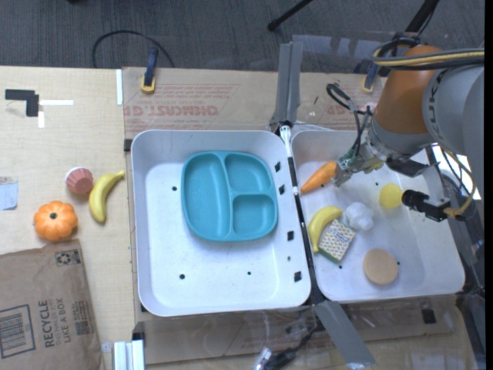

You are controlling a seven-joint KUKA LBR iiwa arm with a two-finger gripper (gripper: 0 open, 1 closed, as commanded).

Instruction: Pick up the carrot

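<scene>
carrot (317, 177) in right bin (431, 284), divided plate (229, 195) in left bin (154, 230)

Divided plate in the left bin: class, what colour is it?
The divided plate is teal blue, shown best in the camera view.

"RECYCLE" on cardboard box (42, 307)

Robotics lab: bench (62, 114), tripod legs (308, 6).
</scene>
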